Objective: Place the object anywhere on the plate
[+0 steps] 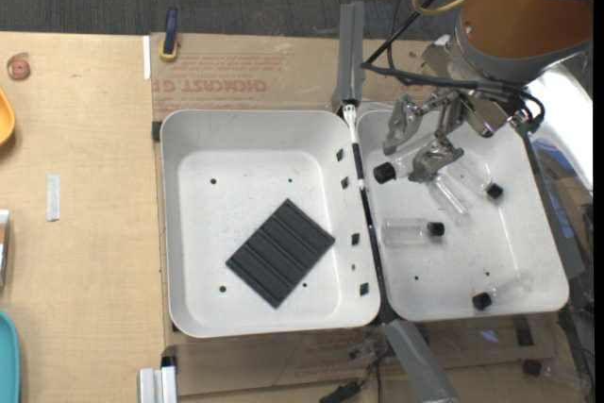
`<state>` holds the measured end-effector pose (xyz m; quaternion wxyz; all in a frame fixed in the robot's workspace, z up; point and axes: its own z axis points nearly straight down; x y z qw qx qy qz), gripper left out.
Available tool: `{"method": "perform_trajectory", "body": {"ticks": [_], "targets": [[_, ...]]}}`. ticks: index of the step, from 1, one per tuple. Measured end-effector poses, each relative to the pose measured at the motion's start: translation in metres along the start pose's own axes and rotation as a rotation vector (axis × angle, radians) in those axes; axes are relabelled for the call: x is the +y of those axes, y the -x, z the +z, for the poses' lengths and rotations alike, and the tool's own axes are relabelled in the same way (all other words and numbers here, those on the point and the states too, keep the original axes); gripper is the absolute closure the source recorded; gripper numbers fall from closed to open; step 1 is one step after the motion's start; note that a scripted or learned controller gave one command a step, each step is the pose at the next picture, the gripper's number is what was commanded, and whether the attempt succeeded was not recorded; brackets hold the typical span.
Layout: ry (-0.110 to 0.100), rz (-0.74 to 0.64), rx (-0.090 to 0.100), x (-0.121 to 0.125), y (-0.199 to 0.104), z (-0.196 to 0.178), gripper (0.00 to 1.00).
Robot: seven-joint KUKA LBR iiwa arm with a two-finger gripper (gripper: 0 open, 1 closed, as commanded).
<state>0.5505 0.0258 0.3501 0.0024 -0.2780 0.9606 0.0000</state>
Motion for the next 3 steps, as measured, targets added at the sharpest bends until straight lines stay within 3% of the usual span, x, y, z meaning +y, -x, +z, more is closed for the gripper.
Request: {"method": "perform_trajectory", "body": {"ticks": [1, 2, 3], "targets": [[0.003, -0.122, 0.003, 0.034, -0.042, 0.068, 1.00], [0.004, -0.436, 0.001, 0.023, 0.014, 0.090, 1.00], [0.004, -0.480, 0.000, 0.044, 0.125, 0.202, 1.00]]}}
